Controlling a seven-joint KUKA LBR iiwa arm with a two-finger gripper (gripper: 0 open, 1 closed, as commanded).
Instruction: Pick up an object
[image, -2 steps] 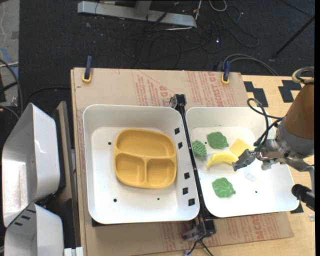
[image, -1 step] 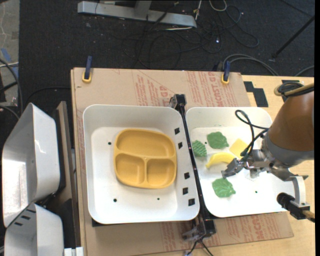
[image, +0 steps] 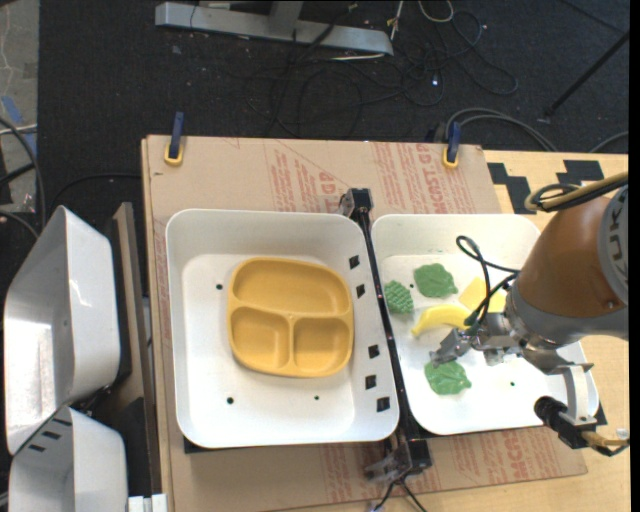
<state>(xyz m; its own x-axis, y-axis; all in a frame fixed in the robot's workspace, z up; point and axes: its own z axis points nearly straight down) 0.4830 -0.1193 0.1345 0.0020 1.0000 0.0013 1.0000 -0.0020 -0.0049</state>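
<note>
While the green leafy toy lay untouched on the right bin's floor, near the tabletop's front edge, the jaws hovered just above it; I could not tell their spread. A yellow banana lay just behind. Nothing looked lifted yet; the whole grasp remained. The left bin held a yellow divided tray.
</note>
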